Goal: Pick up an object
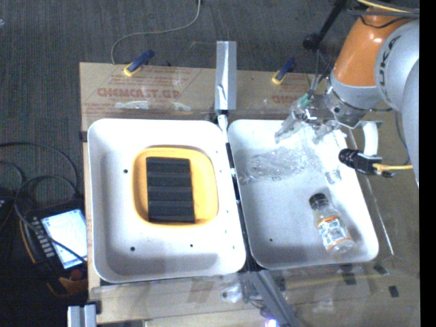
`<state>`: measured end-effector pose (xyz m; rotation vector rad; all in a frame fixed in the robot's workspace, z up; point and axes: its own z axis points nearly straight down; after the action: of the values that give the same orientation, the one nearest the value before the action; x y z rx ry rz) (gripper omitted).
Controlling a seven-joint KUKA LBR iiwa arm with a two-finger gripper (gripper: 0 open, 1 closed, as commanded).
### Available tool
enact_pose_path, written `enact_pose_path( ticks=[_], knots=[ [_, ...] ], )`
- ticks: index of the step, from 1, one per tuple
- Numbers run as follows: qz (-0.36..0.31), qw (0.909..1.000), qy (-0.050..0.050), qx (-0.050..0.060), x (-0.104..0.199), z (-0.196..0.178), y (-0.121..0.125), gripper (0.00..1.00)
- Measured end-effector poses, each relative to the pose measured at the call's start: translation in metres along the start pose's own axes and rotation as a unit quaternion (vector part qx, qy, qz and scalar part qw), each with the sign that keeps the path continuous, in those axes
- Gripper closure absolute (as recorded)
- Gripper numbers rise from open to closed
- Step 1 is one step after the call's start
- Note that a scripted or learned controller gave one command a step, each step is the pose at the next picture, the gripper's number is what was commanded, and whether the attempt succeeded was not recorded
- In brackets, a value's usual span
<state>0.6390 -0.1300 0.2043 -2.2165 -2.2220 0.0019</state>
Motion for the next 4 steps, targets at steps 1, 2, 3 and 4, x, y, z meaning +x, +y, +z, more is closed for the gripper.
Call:
enact_pose_path(
  ticks=[1, 2, 3, 4],
  knots=[
    [-0.02, 0.9998, -0.002, 0.0, -0.077, 0.042, -0.06, 0.0],
    [-0.064, 0.9979, 0.002, -0.004, -0.085, 0.108, -0.082, 0.0],
    [-0.064, 0.998, 0.002, -0.003, -0.085, 0.1, -0.082, 1.0],
    [-0.103, 0.9947, 0.001, -0.007, -0.088, 0.11, -0.086, 1.0]
  ],
)
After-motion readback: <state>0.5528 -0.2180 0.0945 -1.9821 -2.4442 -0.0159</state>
